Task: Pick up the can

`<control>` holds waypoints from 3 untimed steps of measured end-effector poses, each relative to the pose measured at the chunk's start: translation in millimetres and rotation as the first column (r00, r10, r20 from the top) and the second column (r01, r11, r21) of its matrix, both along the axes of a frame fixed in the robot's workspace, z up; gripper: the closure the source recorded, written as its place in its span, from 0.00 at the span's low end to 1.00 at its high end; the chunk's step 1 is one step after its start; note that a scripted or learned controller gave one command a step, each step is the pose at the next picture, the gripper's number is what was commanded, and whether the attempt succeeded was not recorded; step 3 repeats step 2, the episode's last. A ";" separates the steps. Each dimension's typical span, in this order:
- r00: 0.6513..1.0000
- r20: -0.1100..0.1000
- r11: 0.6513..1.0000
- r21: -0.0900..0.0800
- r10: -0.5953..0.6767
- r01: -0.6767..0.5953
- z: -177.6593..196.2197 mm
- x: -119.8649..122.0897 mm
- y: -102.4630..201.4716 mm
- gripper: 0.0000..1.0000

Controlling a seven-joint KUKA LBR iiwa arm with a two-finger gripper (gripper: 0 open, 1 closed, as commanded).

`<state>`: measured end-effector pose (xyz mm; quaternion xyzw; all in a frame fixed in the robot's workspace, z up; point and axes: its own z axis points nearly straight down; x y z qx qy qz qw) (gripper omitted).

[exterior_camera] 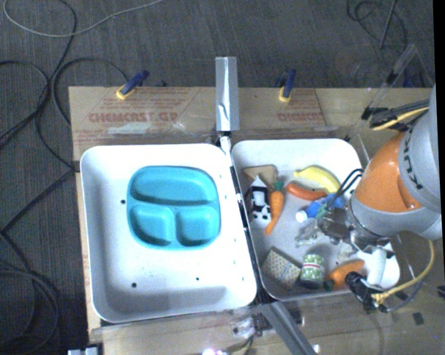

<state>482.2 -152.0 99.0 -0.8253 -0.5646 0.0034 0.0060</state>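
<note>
Dark grey carpet strewn with loose cables surrounds the plywood bench (168, 113), where two shallow white bins sit side by side under a slanted overhead view. Within the left white bin (107, 237) rests a turquoise plastic tray with three compartments (174, 206). Near the front edge of the right white bin (346, 149) sits the small green-and-white labelled can (312, 268); it seems to stand roughly upright, though its long axis is hard to read at this size. Beside it lie a patterned flat packet (279, 267), an orange carrot (275, 207), a yellow banana (318, 178) and a black-and-white cow figure (258, 201). Just above the can hangs the metallic claw (322, 227) of the grey arm with the orange band (388, 184); glare and clutter blur it, so I cannot tell its state, and nothing is visibly gripped.
</note>
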 end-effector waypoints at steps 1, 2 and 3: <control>0.980 0.004 0.980 -0.006 -0.198 0.198 -7.6 -0.5 0.6 0.00; 0.980 -0.006 0.980 -0.005 -0.198 0.198 -1.6 -2.2 0.7 1.00; 0.980 -0.006 0.980 -0.005 -0.198 0.198 -1.6 -2.2 0.7 1.00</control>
